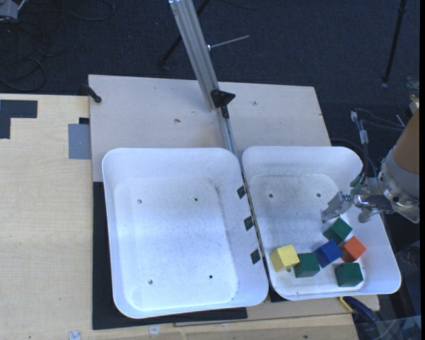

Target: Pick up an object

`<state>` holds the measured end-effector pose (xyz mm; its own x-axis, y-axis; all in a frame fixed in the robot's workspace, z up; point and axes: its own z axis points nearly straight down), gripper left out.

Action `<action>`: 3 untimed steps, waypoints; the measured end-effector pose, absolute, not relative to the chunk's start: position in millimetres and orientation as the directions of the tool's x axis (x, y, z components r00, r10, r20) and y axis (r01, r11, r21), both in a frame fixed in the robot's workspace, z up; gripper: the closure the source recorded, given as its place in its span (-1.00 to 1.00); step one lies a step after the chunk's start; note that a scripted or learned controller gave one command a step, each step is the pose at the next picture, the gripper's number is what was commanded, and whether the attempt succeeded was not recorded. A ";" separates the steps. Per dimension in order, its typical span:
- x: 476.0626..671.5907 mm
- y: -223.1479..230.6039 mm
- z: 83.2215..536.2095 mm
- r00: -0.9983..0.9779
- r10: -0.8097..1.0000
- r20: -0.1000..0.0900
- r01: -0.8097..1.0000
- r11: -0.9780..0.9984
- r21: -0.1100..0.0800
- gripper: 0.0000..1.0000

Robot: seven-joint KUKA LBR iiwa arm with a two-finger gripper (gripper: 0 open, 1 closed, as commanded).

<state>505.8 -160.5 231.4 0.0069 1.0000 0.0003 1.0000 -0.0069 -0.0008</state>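
Several small cubes lie clustered in the near right corner of the right bin (pixel 297 165): a yellow cube (pixel 284 256), a dark green cube (pixel 307 265), a blue cube (pixel 329 251), an orange cube (pixel 353 247), and a green cube (pixel 349 274). One more green cube (pixel 338 229) sits tilted at the top of the cluster. My gripper (pixel 350 211) reaches in from the right edge and hovers just above that tilted green cube. Its fingers are spread open with nothing between them.
The left bin (pixel 127 168) stands alongside, separated by a shared rim with black clips (pixel 248 222). A slanted aluminium rail (pixel 198 55) rises behind the bins. The far half of the right bin holds no cubes.
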 end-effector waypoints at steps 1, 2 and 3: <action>492.9 -192.2 132.2 0.002 1.000 0.002 1.000 -0.002 -0.007 -1.00; 543.7 -202.4 94.2 -0.002 1.000 0.000 1.000 0.002 0.000 -1.00; 540.8 -202.9 105.1 0.001 1.000 0.002 1.000 -0.001 -0.005 1.00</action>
